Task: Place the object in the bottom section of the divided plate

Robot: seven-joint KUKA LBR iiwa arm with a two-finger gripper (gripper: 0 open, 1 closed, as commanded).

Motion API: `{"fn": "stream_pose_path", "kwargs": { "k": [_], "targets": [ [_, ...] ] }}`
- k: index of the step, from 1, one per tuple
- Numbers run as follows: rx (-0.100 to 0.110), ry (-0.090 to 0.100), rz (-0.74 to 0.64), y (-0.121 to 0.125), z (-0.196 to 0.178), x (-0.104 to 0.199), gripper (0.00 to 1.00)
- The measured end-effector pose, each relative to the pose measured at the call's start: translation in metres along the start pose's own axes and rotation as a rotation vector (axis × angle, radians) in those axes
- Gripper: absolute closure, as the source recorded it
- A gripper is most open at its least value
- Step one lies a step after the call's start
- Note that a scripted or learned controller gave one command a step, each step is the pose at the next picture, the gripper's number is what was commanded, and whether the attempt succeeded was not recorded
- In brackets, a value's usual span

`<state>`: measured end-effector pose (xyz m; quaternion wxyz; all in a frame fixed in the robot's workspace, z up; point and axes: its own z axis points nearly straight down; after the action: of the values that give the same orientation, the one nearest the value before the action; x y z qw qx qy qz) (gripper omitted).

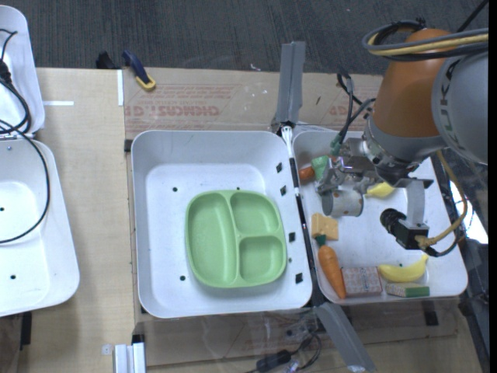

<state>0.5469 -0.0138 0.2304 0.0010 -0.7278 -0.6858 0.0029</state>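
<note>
While I watch from above, two shallow white bins sit side by side on the bench, and the task looks barely begun. In the left bin [151,208] lies a pale green divided plate [236,238], with one long section on its left and two smaller ones on its right, one above the other. All three sections are bare, so nothing has been placed.

The right bin [446,282] holds the loose items: a carrot [331,270] near the dividing wall, a cheese wedge [325,226] just above it, a banana [403,270] toward the lower right, a pinkish block [361,280] between carrot and banana, and a small green and tan block [408,290] under the banana. A small orange and green piece [313,169] lies at the upper left, and a yellow piece [381,189] shows beside the wrist.

The arm [423,84] reaches in from the right, and its gripper [339,196] hangs over the upper part of the right bin, close above the cheese wedge. From this angle I cannot make out the state of its grasp or whether it has hold of anything. I cannot tell which item is the intended one; all lie in the right bin.

By my judgement, picking, carrying across and setting down in the bottom section all remain to be done.
</note>
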Motion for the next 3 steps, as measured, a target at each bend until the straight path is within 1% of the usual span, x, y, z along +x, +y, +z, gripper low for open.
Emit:
{"fn": "stream_pose_path", "kwargs": {
  "k": [1,2,3],
  "targets": [
    [0.000,0.001,-0.125,-0.006,0.041,0.054,1.00],
    [-0.004,0.000,-0.439,0.033,0.040,0.024,1.00],
    [-0.006,0.000,-0.801,0.024,0.039,0.111,1.00]
  ]
}}
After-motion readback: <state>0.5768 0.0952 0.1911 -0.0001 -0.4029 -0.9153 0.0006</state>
